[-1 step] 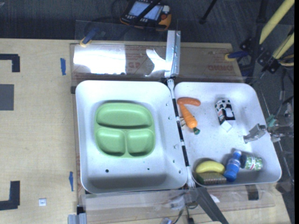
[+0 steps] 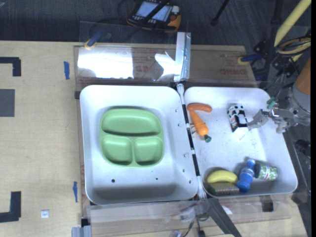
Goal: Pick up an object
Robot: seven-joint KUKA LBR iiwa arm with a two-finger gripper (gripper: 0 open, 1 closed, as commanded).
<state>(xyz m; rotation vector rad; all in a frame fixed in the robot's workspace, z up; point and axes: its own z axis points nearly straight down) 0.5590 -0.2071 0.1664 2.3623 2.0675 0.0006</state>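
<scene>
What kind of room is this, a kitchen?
Probably a robot lab, not a kitchen: a pincer reaches over a white bin of toy food like a carrot and banana, with tripod legs and cables behind.

Left bin: divided tray centred. Right bin: two carrots far left, banana and bottle near; small object, possibly a toy, far centre.
</scene>
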